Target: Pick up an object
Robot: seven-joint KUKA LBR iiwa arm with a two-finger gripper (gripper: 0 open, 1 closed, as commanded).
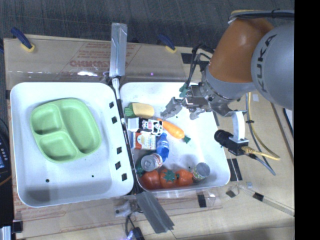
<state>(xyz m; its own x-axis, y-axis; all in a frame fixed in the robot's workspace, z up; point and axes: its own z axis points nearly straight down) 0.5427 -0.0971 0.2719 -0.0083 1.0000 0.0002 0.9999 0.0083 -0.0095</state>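
Note:
My gripper (183, 110) hangs over the upper middle of the right bin (212, 134), open, with nothing between its fingers. Just below and left of it lies an orange carrot (173, 129) with a green end. A yellow block (142, 109) sits by the bin's left wall, with a black-and-white carton (150, 126) and a red and white packet (144, 141) under it. Lower down are a blue bottle (162, 145), a silver can (150, 162), red and orange vegetables (166, 178) and a small tin (201, 170).
The left bin (30, 184) holds a green divided plate (64, 128). A grey divider (118, 49) runs between the bins. The arm's orange band and grey body (250, 54) loom over the right bin's upper right corner, with cables trailing to the right.

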